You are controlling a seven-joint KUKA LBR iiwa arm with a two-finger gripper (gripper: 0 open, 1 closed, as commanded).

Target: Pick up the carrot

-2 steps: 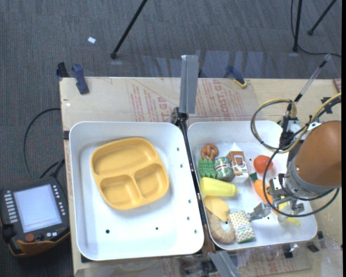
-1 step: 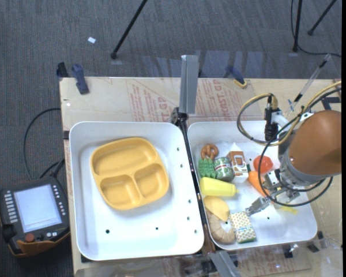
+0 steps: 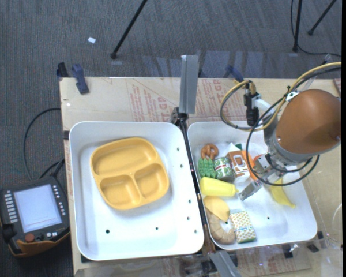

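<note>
Spread wide and pinching nothing, by the look of the jaws, hanging low inside the right bin (image 3: 303, 227). Carrot (image 3: 252, 161) to be found just beside the jaws' far finger, as an orange sliver wedged against the small orange-and-white box (image 3: 240, 164) and partly hidden under the wrist.

Shift the jaws a little toward that sliver before descending, so as to straddle it rather than graze it with one finger. Turn the wrist to close across the narrow width, not along the length. Keep clear of the box and the green can (image 3: 223, 169) beyond the carrot, and of the yellow corn (image 3: 217, 186) just off the near finger. Ignore the banana (image 3: 282, 196) behind the jaws. Go down fully to the bin floor, close gently, then lift straight up. Likely risk: pinching the box along with the carrot.
</note>
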